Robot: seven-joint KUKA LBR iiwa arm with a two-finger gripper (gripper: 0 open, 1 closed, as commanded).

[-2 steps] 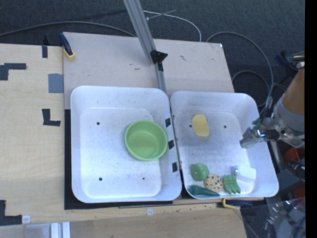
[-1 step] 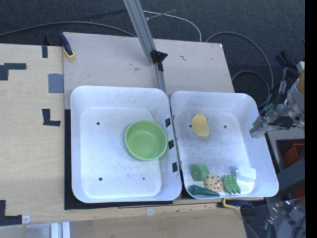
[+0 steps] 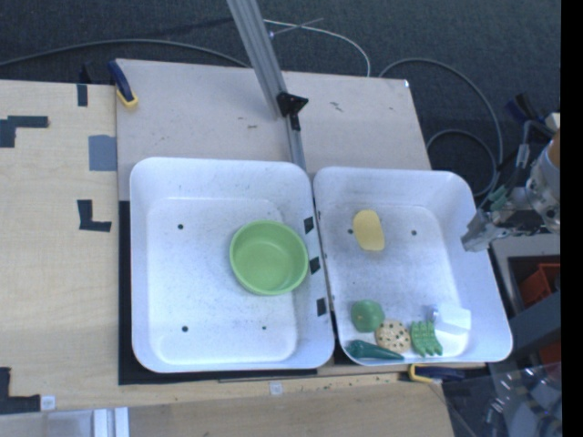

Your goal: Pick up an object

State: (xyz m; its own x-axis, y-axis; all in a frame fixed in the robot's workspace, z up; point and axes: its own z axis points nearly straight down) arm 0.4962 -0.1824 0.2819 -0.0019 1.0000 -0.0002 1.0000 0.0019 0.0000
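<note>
Bench holds two white bins: left bin (image 3: 155,244) with green bowl (image 3: 269,258), right bin (image 3: 455,244) with yellow piece (image 3: 368,229) and small toys crowded in near corner. Gripper (image 3: 481,233) at right rim (grip state: cannot tell). Risk: crowded toys spoil the pick; rim collision.

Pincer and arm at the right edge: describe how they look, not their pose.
The pincer is grey metal, blurred, with a boxy body behind it. Thin green and dark cables run along the wrist. Above, the arm is pale grey, with a sliver of orange at its top.
</note>
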